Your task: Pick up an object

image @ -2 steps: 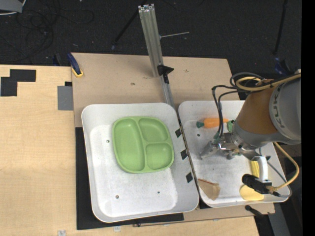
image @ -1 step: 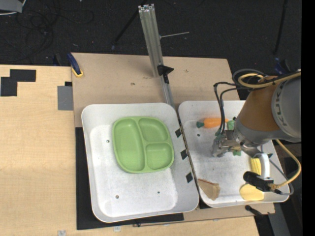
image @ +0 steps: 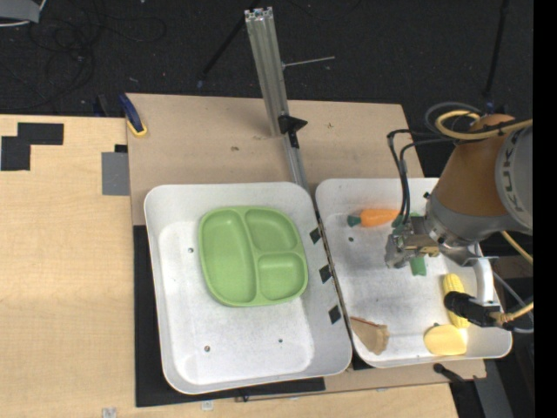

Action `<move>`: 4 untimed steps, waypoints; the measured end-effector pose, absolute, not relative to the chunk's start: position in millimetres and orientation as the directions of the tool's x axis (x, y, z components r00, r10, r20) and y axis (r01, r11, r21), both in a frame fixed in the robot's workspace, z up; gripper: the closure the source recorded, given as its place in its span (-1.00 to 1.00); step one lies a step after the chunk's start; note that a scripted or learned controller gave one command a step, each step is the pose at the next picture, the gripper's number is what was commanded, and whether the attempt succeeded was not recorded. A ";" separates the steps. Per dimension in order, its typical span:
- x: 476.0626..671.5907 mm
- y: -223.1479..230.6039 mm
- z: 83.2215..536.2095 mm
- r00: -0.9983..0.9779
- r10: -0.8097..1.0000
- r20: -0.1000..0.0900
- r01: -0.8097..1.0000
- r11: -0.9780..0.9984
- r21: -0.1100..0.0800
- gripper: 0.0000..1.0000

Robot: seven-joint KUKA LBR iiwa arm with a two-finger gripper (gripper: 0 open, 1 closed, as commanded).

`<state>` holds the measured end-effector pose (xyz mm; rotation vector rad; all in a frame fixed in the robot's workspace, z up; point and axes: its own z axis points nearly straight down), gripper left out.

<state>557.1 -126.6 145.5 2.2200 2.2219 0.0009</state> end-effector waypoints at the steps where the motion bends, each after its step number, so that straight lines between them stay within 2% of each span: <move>1: 556.9 -124.6 187.7 -0.001 1.000 0.000 1.000 0.001 0.001 1.00; 2: 551.4 -130.0 247.7 -0.001 1.000 -0.001 1.000 0.001 0.004 1.00; 4: 570.5 -20.9 247.9 -0.005 1.000 0.001 1.000 0.005 -0.002 1.00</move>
